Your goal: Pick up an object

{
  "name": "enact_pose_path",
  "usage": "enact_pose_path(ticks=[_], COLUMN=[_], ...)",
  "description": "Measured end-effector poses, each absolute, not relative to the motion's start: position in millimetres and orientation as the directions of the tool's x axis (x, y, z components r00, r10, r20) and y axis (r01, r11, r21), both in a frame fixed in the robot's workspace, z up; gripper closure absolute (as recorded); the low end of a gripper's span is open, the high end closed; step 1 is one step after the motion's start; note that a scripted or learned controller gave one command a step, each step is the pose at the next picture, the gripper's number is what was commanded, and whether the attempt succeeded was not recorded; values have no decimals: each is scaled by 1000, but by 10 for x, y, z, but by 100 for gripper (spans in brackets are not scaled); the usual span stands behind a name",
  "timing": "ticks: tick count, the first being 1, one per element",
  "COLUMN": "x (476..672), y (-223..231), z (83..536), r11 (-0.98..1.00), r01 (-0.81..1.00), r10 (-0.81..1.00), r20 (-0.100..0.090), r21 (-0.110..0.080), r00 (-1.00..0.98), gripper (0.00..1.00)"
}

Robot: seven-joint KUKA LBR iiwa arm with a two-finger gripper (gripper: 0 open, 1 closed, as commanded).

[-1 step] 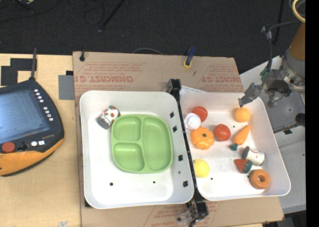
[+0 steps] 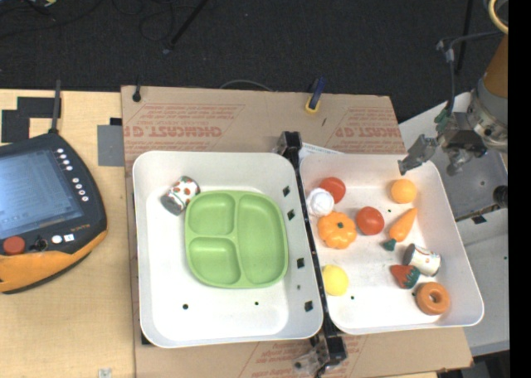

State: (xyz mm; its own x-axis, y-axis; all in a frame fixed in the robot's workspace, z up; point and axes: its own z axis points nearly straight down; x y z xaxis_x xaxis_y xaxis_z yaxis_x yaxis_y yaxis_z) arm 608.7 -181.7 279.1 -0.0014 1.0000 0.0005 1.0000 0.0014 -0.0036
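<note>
The right bin (image 2: 465, 285) holds several toy foods: a red tomato (image 2: 333, 187), a white ball (image 2: 320, 201), an orange pumpkin (image 2: 336, 230), a second tomato (image 2: 369, 220), an orange (image 2: 403, 191), a carrot (image 2: 401, 225), a yellow lemon (image 2: 334, 279), a donut (image 2: 431, 298) and a small white cup-like piece (image 2: 424, 261). My gripper (image 2: 436, 159) hangs above that bin's far right corner, just up and right of the orange. Its fingers stand open with nothing between them.
The left bin (image 2: 158, 285) carries a green divided plate (image 2: 235, 238) and a small spotted toy (image 2: 180, 195) at its far left. A teach pendant (image 2: 41, 202) lies left of the bins. A clamp (image 2: 314, 96) sits on the cardboard behind.
</note>
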Motion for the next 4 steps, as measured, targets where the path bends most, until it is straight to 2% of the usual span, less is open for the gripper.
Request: enact_pose_path(ticks=[1, 3, 4], x=[6064, 6158, 6154], y=[-1831, -1699, -1688], z=[2137, 941, 851], r11=[2, 7, 4], r01=[1000, 1000, 1000], r10=[1000, 1000, 1000], r20=[3, 3, 3], r21=[-10, -10, -7], r00=[-2, -7, -4], gripper=[0, 0, 0])
